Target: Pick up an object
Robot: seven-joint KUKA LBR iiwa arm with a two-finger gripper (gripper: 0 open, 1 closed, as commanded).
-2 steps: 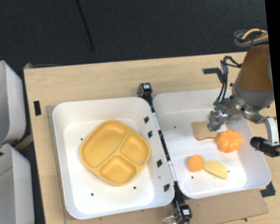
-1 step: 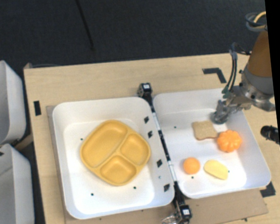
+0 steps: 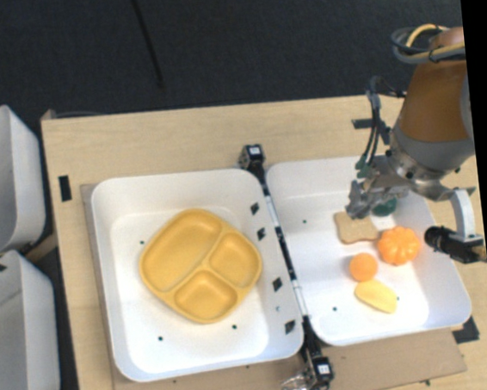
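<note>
In the right bin (image 3: 312, 191) lie a tan flat piece (image 3: 352, 230), an orange pumpkin-like toy (image 3: 398, 245), a small orange ball (image 3: 363, 266) and a yellow lemon-shaped piece (image 3: 376, 296). My gripper (image 3: 364, 201) hangs low over the bin's far right part, just above the top edge of the tan piece. A small green thing (image 3: 386, 207) peeks out right beside the gripper. Nothing can be seen between the fingers.
The left bin (image 3: 130, 349) holds a yellow divided plate (image 3: 200, 264). A black divider with clips (image 3: 277, 247) runs between the two bins. White chair-like shapes (image 3: 4, 258) stand off the bench on the left.
</note>
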